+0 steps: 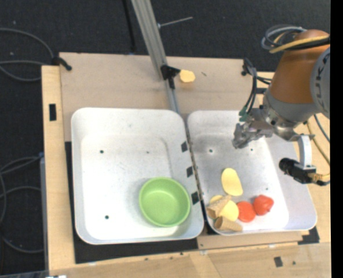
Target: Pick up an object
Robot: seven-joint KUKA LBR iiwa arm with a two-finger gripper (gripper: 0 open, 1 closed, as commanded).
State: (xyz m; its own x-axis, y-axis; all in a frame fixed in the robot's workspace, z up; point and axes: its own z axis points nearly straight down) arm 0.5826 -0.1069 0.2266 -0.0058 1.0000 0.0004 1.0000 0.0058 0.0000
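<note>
1. We see the grey two-finger gripper [243, 138] hanging over the upper part of the right shallow white bin [299, 213], above bare floor; we cannot tell from this slanted view how it is set, and nothing shows in its grasp.
2. We judge the pick not yet begun, so the arm needs to travel toward the near end of that bin, where the objects lie.
3. The pale yellow oval piece [232, 181] looks the best target to us: it lies apart from the rest, with bare floor on its sides.
4. The two red rounded pieces [255, 207] lie side by side, and the tan and yellow chunks [223, 212] crowd the near left corner, close to the wall; closing there may catch the wall or nudge neighbours.
5. The left shallow white bin [90, 155] bears a green plastic bowl [164, 201], well apart from the gripper.
6. A slanted metal post [151, 30] and a small yellow block [187, 76] sit beyond the bins, out of the path.
</note>
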